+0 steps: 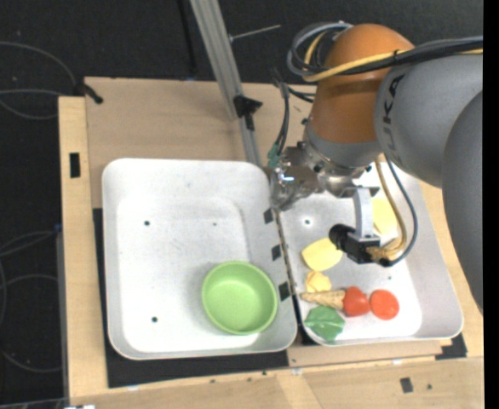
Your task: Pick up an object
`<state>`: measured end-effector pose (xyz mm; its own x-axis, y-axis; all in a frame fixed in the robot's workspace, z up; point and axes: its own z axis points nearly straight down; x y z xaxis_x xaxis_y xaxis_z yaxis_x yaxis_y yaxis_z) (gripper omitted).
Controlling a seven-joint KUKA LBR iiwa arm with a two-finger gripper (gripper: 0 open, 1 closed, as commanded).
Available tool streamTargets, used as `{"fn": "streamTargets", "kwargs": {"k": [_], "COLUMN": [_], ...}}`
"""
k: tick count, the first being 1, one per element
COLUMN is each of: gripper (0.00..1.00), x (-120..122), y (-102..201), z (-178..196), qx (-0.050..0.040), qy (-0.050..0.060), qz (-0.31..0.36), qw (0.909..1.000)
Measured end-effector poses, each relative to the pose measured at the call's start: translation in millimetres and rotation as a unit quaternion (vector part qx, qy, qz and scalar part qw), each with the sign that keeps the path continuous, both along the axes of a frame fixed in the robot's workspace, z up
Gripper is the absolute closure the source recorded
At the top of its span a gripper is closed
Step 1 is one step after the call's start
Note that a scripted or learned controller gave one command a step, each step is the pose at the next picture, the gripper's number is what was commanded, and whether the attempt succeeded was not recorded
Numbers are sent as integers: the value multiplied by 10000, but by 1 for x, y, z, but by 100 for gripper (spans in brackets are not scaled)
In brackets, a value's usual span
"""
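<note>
Crowding toward 7 o'clock in the right bin (428, 284), the candidates all lie on its floor: a yellow piece (321, 254), a pale cone (324, 296) just below it, two red balls (357, 302) at the cone's 3 o'clock, and a green piece (324, 323) against the rim at 6 o'clock. The gripper (285, 181) hangs at 11 o'clock from the yellow piece, by the wall shared with the left bin (173, 228), probably too far aside for a grasp. Whether it is released or clenched I cannot tell. A green bowl (239, 298) sits alone at 5 o'clock in the left bin, likely an easier, uncrowded target.
</note>
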<state>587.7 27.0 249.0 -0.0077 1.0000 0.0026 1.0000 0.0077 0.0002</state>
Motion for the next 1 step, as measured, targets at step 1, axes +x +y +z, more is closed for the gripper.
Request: {"fn": "streamTargets", "kwargs": {"k": [1], "gripper": [100], "x": [-28], "y": [50], "z": [-10], "qx": [-9], "qy": [8], "qz": [-4], "qw": [10000]}}
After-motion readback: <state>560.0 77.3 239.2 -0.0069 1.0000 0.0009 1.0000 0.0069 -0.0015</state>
